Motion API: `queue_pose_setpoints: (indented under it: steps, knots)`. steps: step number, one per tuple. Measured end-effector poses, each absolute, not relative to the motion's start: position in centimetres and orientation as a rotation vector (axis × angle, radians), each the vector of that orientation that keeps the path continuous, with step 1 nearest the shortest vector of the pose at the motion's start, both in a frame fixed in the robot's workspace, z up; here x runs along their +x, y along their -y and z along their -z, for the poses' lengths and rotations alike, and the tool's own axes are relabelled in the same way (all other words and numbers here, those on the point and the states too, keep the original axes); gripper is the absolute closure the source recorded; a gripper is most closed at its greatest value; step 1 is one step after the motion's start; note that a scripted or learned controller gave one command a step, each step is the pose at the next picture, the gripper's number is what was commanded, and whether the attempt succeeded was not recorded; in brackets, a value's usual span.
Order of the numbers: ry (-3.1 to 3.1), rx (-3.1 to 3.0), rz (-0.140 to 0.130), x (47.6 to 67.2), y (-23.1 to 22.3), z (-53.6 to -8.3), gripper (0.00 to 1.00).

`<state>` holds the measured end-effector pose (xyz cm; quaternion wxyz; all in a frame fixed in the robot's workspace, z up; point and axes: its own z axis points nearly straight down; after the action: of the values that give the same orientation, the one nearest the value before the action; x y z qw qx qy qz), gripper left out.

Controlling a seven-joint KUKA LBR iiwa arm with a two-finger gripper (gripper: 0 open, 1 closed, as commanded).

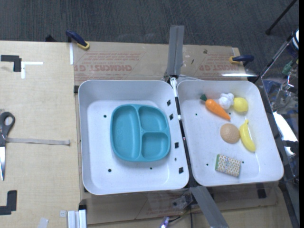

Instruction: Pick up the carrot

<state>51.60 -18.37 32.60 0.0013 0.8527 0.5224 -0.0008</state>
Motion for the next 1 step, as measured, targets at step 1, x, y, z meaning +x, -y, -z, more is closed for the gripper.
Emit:
queue_pose_setpoints:
  steps: [1]
  knots:
    - [-1.361, 2.834, 0.006, 48.75, 11.49, -20.71, 1.00]
